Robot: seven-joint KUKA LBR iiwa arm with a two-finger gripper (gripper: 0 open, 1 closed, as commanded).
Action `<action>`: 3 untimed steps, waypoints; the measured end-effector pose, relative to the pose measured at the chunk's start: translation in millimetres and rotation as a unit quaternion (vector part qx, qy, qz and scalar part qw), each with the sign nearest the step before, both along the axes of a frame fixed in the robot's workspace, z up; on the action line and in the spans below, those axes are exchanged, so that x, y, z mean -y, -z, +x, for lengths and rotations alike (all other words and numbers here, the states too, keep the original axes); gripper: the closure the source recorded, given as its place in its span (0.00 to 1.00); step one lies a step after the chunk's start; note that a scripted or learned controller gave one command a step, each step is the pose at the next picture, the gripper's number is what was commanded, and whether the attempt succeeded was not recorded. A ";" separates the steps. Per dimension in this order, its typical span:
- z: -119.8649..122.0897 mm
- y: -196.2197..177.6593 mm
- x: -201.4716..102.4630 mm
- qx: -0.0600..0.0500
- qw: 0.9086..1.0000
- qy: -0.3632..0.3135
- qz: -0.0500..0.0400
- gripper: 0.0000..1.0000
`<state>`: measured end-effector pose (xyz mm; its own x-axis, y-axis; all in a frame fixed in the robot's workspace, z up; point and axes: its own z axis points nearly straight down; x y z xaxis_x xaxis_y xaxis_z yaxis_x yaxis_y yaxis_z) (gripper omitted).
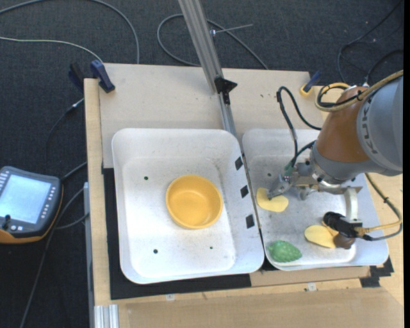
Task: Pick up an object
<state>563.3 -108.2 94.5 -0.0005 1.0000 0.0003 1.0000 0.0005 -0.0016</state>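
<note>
A tan surface [166,90] over dark carpet [45,19] bears two white bins [128,147]: one yellow bowl [193,201], two yellow pieces [274,204], one green lump [284,250]. The claw's [282,187] opening cannot be told.

We see a robotics lab: a wooden bench [160,96] clamped at its corners, loose cables [192,29] on dark carpet [38,96], and a teach pendant [25,204] alongside.
</note>
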 end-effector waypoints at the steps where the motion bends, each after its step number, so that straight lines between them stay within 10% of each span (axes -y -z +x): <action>1: 0.8 -11.7 -0.1 0.002 1.000 0.000 0.000 1.00; 3: 0.6 -135.1 -1.5 0.004 1.000 0.000 0.000 1.00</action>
